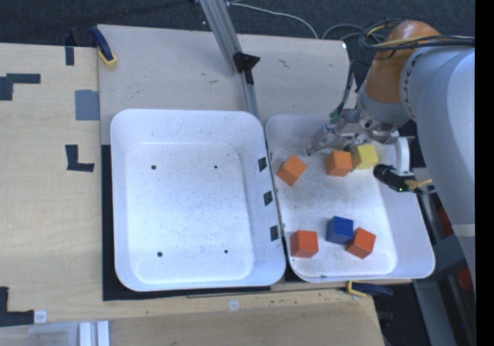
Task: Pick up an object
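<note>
The right bin point(405, 253) holds several small cubes. At its back, an orange cube point(338, 163) touches a yellow cube point(366, 156), and another orange cube point(291, 170) lies to their left. Near the front sit a red-orange cube point(304, 243), a blue cube point(340, 229) and an orange cube point(361, 242). My gripper point(329, 141) hangs low over the bin's back part, just above and behind the orange and yellow pair. Nothing can be seen held in it.
The left bin point(185, 198) lies beside the right one. A slanted metal rail point(224, 24) runs down to the gap between the bins. The arm's grey body point(444, 105) covers the right bin's right side. Cables point(340, 32) trail behind.
</note>
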{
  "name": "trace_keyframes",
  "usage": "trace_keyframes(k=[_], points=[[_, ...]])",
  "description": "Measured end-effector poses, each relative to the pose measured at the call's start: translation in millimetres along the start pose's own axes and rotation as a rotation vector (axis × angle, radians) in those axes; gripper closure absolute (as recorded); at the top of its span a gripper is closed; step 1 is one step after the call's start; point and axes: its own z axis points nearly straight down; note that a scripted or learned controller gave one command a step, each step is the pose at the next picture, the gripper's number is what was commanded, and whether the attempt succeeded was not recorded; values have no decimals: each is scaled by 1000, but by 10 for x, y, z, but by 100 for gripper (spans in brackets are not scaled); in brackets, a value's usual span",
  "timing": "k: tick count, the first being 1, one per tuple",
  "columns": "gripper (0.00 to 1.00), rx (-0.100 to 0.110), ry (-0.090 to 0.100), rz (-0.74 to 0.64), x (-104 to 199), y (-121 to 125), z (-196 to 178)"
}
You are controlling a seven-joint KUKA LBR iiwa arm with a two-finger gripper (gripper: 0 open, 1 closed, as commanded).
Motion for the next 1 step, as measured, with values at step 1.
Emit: trace_keyframes(k=[1], points=[[0,-4,-1,3,-70,-297,-1170]])
